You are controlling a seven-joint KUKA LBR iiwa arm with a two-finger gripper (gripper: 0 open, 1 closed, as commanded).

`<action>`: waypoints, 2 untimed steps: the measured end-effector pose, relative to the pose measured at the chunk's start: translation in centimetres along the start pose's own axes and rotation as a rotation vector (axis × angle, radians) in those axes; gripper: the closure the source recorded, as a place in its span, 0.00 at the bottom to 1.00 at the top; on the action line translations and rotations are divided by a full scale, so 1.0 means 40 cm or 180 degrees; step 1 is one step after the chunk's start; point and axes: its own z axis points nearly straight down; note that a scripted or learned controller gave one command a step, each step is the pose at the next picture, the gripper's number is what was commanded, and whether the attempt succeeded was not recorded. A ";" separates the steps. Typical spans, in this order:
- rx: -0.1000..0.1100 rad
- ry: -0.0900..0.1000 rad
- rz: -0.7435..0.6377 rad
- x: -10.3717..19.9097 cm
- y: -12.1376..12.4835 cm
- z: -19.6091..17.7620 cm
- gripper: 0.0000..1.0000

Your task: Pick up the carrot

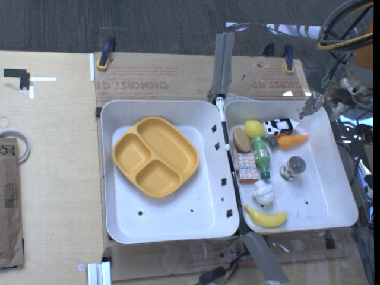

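A slim orange carrot (291, 140) is lying in the right-hand shallow white bin (335, 177), touching a black-and-white toy (277, 126) and sitting just beyond a small round tin (293, 167). The metal two-finger gripper (311, 106) is hanging near the carrot, above the bin's far rim.

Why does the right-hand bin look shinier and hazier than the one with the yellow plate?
In the camera view, glare washes the right bin near its far rim and right wall, and bright bluish reflections sit beside the gripper; the carrot stays sharp, while the left bin is evenly lit with soft shadows under the yellow plate.
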 end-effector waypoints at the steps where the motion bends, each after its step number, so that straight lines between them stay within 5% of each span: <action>1: 0.0000 0.0000 0.0000 0.000 0.000 0.000 0.00; 2: 0.0000 0.0000 0.0000 0.000 0.000 0.000 0.00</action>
